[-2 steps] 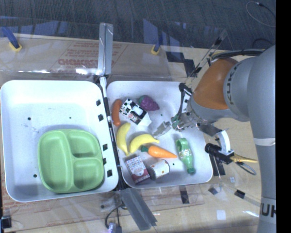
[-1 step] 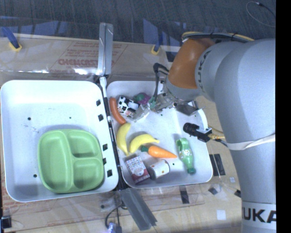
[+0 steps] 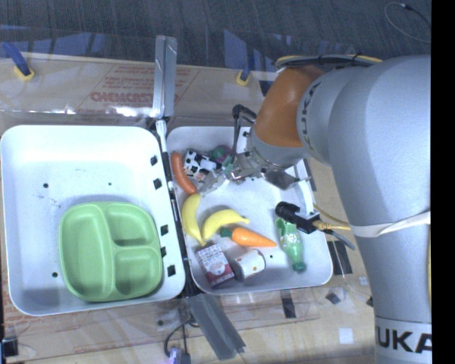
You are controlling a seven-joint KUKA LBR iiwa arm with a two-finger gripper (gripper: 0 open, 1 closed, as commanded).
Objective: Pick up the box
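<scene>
With the fingers (image 3: 226,174) lowered at the right bin's (image 3: 318,275) far end, their spread not discernible, the box (image 3: 214,266) is located at the near wall, well apart from them, with two bananas (image 3: 206,220) and a carrot (image 3: 252,238) lying between, and a can (image 3: 249,265) touching the box.

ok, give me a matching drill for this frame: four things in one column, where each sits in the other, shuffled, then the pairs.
Things:
1. green tray
2. box
3. green bottle
4. gripper

Places:
A. right bin, near its right wall
B. left bin
C. right bin, far end, over the small toys
D. right bin, near edge, beside the can

Pairs: 1-B, 2-D, 3-A, 4-C
</scene>
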